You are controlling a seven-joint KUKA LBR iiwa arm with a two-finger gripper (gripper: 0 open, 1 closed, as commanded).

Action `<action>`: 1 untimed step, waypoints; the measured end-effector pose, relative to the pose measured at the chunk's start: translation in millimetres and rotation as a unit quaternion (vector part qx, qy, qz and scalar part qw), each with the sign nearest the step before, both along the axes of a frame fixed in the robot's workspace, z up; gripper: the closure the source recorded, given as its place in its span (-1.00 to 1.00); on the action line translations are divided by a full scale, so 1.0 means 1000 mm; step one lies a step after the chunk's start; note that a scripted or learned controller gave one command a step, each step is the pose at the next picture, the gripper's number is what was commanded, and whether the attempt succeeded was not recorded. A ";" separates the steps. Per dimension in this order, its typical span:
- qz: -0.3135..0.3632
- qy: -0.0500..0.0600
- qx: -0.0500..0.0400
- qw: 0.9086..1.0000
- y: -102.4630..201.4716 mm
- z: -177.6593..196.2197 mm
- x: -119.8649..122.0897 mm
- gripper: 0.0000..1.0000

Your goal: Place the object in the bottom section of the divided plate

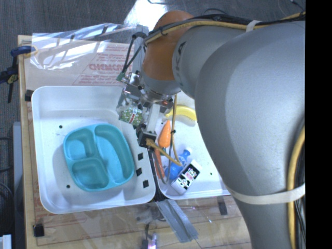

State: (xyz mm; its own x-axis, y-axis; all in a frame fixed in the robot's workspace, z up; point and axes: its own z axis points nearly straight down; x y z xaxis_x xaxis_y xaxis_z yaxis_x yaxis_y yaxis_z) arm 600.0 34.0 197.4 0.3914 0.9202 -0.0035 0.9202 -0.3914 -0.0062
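You get bright, even light from overhead. A hard white glare spot burns on the floor just above the arm's orange band (174, 22), and the clear plastic sheet (78, 40) left of that band throws pale reflections. Shadows beneath the band are soft. Detail is slightly grainy throughout.

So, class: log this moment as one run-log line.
gripper: above bins' divider, by a green-patterned item | divided plate: left bin, nothing in it | banana, carrot: right bin

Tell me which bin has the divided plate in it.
The left bin. The blue divided plate lies flat in it; the right bin holds loose items instead, including a yellow banana and an orange carrot.
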 end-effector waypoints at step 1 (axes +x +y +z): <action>-0.001 0.000 0.000 1.000 -0.001 0.000 0.000 -1.00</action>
